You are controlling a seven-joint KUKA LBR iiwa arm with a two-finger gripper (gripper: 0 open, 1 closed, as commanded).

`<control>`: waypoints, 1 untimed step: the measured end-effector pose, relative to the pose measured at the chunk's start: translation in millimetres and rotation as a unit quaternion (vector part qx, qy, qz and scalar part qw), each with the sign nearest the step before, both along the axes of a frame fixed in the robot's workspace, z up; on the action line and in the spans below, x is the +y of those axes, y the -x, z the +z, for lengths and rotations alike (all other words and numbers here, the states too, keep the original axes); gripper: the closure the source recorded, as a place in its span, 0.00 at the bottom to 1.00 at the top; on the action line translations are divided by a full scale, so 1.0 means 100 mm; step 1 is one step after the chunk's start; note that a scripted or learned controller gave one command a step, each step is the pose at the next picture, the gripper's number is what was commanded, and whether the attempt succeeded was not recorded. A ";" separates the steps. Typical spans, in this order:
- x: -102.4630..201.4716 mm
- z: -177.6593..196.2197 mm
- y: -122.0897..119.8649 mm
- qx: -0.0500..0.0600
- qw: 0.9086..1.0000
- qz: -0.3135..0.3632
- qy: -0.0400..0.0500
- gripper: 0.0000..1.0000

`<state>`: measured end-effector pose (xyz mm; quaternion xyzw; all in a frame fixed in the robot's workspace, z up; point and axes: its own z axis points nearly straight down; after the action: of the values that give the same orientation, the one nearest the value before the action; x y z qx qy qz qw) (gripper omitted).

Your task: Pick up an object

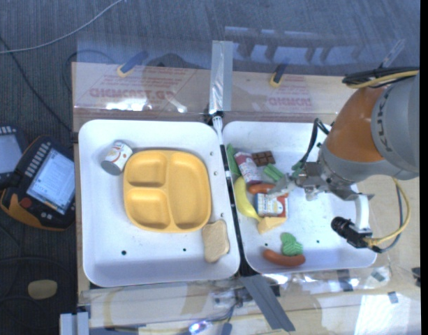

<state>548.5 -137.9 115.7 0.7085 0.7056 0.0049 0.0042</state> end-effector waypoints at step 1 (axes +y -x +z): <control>0.00 0.08 0.00 0.001 1.000 0.000 -0.001 1.00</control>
<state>548.6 -137.8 124.0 0.7086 0.7056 0.0048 0.0034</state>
